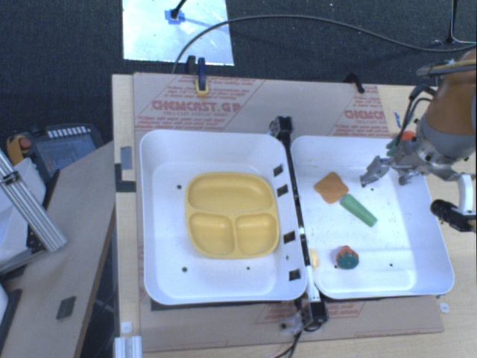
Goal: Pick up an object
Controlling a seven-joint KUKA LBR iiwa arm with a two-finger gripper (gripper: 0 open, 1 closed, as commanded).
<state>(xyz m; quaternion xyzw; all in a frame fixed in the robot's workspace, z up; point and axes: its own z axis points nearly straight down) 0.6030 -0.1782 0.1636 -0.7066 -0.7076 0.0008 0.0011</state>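
Note:
In the right bin (pixel 425 274) lie three small objects. A tan-orange block (pixel 330 187) sits near the middle, touching a green stick (pixel 358 210) that slants down to the right. Nearer the front lies a small teal and orange toy (pixel 346 257). My gripper (pixel 387 175) hangs over the bin's back right part, to the right of the tan block and a little above the green stick. Its fingers (pixel 371 174) stand apart with nothing between them.
The left bin (pixel 160 200) holds a yellow divided plate (pixel 229 215). A black divider rail (pixel 292 200) runs between the bins. A tiny yellow bit (pixel 314 259) lies by the rail. A black part (pixel 452 213) juts in at the right edge.

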